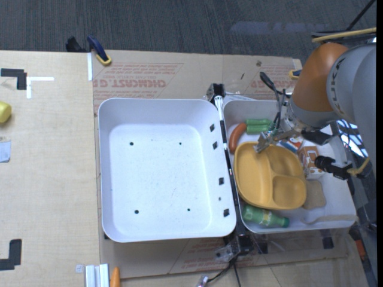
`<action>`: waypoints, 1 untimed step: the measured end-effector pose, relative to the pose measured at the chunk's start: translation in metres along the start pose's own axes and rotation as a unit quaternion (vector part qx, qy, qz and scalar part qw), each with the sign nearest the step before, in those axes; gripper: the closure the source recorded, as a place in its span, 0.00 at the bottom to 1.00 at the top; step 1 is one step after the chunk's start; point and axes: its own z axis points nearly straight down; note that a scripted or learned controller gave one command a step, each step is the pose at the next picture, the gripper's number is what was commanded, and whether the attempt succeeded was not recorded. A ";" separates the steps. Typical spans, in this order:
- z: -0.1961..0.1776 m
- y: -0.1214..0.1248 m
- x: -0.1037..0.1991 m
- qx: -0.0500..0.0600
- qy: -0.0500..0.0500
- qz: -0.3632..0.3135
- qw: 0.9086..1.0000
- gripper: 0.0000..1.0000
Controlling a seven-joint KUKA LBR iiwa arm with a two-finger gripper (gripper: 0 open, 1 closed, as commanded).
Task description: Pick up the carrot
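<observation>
Camera view, from the left: a bare white left bin (161, 166), then the crowded right bin (335, 220). From where I stand the carrot (237, 136) lies against that bin's left wall, just above the yellow divided plate (269, 175) and beside a green piece (258, 125). The end effector (270, 137) hangs over the plate's top rim, right of the carrot; I cannot tell its grip. It should shift left and come down astride the carrot, clear of wall and plate.

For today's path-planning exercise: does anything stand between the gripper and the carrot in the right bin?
Nothing visible blocks it. The gripper hangs over the upper edge of the yellow plate; the carrot lies just left of it, by the bin's left wall, with the green item beside its upper end.
</observation>
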 end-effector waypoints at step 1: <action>-0.010 0.000 -0.002 0.001 -0.002 -0.002 1.000 1.00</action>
